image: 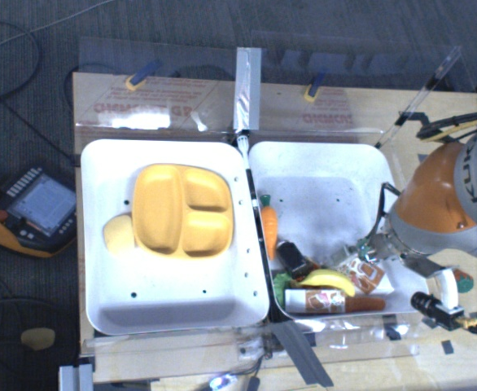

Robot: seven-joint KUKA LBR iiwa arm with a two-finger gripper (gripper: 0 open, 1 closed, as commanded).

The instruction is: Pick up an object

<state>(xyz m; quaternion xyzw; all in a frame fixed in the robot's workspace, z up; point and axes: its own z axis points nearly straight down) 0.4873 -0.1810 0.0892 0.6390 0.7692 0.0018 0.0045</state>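
Lying along the near wall of the right-hand shallow white bin is a cluster of small items: a yellow banana is resting on top of a red-capped bottle with a pale label, which is lying on its side. Just left of them, a black oblong object is sitting tilted, with a green item partly showing beneath it. An orange carrot with a green top is lying against the bin's left wall. A small printed packet in red and white is sitting right of the banana, near the arm.

The grey arm with the orange band is reaching over the right edge of this bin; its two-finger gripper is sitting low beside the packet, and whether the jaws are spread or closed cannot be told. Nothing is visibly held.

The left-hand shallow white bin is holding a yellow-orange divided plastic tray and, touching its left edge, a pale yellow rounded object.

Beyond the bench, a black and orange handheld pendant is lying on the dark floor to the left.
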